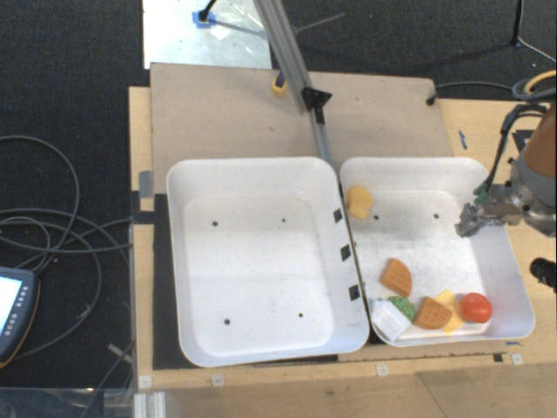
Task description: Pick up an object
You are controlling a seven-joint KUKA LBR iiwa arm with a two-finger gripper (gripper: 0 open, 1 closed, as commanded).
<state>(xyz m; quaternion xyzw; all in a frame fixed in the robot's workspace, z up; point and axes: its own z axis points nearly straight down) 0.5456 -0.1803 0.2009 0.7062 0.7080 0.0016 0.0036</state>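
Note:
The right bin holds several toy foods. A yellow round piece lies near its back left corner. An orange waffle-like piece sits mid-bin. Along the front wall lie a white block, a green piece, an orange wedge, a yellow piece and a red tomato. My gripper hangs over the bin's right side, apart from all of them. Nothing shows between its fingertips.
The left bin stands beside the right one, with black clips along the shared wall. A grey pole slants down from the top to the bins' back. Cables and a pendant lie on the floor at left.

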